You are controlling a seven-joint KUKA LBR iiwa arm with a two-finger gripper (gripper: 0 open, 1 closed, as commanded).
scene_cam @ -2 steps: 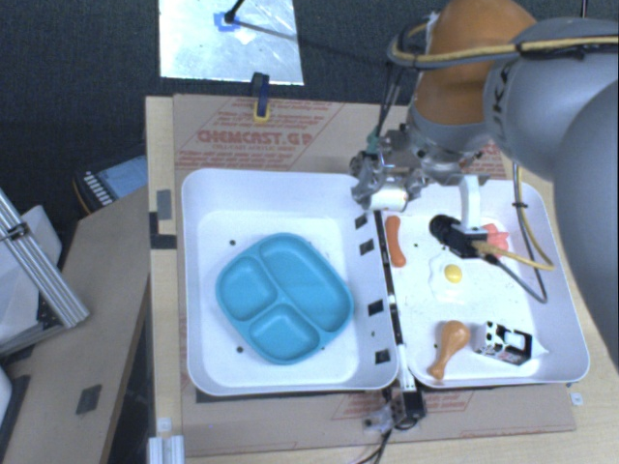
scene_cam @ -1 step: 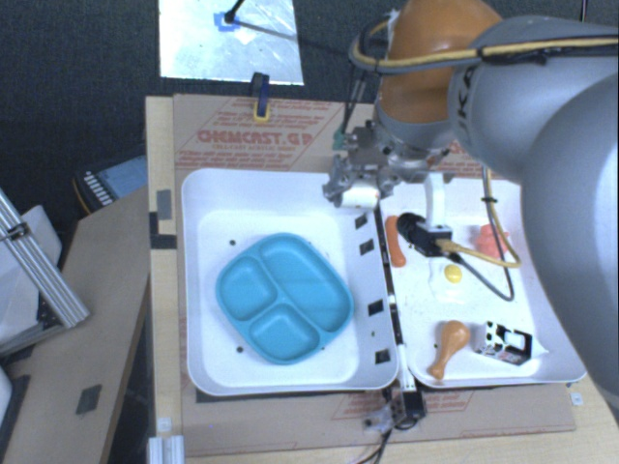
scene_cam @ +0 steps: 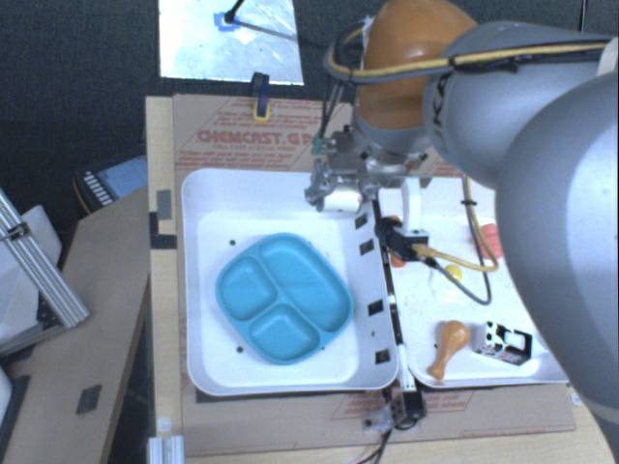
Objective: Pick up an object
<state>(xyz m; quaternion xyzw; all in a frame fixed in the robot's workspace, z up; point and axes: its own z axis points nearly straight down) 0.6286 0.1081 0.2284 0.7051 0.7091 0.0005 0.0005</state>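
My gripper [scene_cam: 338,193] hangs over the far right corner of the left bin [scene_cam: 198,259], close to the divider between the bins. A small white piece [scene_cam: 341,202] shows at its tip; whether it is part of the gripper or a held object cannot be told. A blue divided plate [scene_cam: 282,297] lies in the middle of the left bin. In the right bin [scene_cam: 542,370] lie a tan drumstick-shaped toy [scene_cam: 447,347], a black-and-white object [scene_cam: 506,344], a small yellow item [scene_cam: 453,273] and a pink item [scene_cam: 488,241], partly hidden by the arm.
The grey arm [scene_cam: 542,153] with its orange band [scene_cam: 406,27] covers the far part of the right bin. A black and orange fitting [scene_cam: 395,232] with a yellow cable sits near the divider. A cardboard sheet [scene_cam: 242,133] lies under the bins.
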